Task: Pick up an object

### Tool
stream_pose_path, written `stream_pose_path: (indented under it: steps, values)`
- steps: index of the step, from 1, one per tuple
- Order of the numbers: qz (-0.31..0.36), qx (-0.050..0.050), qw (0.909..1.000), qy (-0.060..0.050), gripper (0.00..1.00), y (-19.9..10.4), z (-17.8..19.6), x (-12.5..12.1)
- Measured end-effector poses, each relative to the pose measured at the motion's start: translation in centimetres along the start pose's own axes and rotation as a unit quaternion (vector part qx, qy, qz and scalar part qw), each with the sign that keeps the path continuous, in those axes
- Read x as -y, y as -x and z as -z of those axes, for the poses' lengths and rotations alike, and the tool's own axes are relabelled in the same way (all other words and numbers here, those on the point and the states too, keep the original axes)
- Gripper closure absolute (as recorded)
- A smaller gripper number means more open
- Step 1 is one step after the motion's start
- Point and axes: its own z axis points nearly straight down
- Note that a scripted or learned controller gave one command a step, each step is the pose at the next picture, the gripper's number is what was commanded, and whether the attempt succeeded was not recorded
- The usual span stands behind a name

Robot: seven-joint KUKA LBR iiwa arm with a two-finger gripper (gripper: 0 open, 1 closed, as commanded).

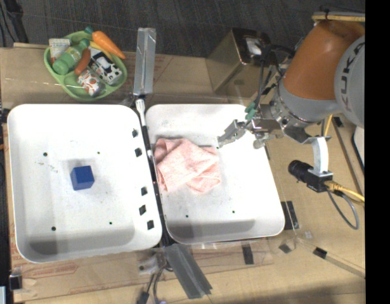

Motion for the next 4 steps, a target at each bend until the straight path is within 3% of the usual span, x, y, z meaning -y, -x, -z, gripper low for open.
stream_pose_path:
  steps: [1, 2, 3, 4]
  values:
    - [0.047, 0.0, 0.9989, -0.001, 0.0, 1.1, -17.6, -5.8]
    - [0.07, 0.0, 0.9976, 0.003, 0.0, 0.9, -18.7, -6.7]
    - [0.072, 0.0, 0.9974, 0.002, 1.0, 0.8, -17.7, -6.7]
    - [0.073, 0.001, 0.9973, 0.001, 1.0, 0.8, -16.8, -6.7]
